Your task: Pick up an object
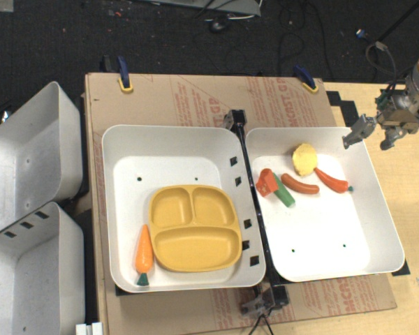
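At the right edge of the frame the pincer point(374, 132) hangs above the bench point(405, 208), just outside the right bin's point(349, 257) upper right corner, its two fingers spread apart with nothing between them. In that bin's upper half lie a yellow lemon point(304, 158), a sausage point(299, 184), a red chili point(332, 180) and a red-and-green pepper point(272, 185). The left bin point(126, 152) holds a yellow divided plate point(194, 227) and, beside it at lower left, a carrot point(144, 251).

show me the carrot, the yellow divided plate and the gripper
carrot point(144, 250), camera view, middle of its orange body
yellow divided plate point(195, 257), camera view, floor of its large compartment
gripper point(374, 134), camera view, between its spread fingertips
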`<state>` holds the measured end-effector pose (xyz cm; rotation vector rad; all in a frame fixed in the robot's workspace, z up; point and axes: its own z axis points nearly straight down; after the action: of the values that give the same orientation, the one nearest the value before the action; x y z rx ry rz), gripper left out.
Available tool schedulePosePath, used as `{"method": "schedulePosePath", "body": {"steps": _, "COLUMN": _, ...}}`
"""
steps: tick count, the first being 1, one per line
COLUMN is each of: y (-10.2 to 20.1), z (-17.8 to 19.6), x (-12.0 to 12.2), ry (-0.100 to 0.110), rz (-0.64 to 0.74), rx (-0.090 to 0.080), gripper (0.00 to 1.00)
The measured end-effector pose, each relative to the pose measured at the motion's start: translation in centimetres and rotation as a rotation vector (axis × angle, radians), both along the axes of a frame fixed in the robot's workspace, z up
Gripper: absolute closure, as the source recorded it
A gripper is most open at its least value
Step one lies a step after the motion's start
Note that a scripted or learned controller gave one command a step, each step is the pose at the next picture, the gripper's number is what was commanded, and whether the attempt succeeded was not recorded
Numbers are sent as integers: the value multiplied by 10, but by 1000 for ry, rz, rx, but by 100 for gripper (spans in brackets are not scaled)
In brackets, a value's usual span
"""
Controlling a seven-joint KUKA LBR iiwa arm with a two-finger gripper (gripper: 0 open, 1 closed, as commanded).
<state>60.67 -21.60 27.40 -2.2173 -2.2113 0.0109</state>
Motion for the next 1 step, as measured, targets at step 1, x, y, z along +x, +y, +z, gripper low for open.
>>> {"method": "schedulePosePath", "body": {"steps": 1, "y": 1, "z": 8, "x": 2, "ry": -12, "rz": 4, "rx": -3, "gripper": 0}}
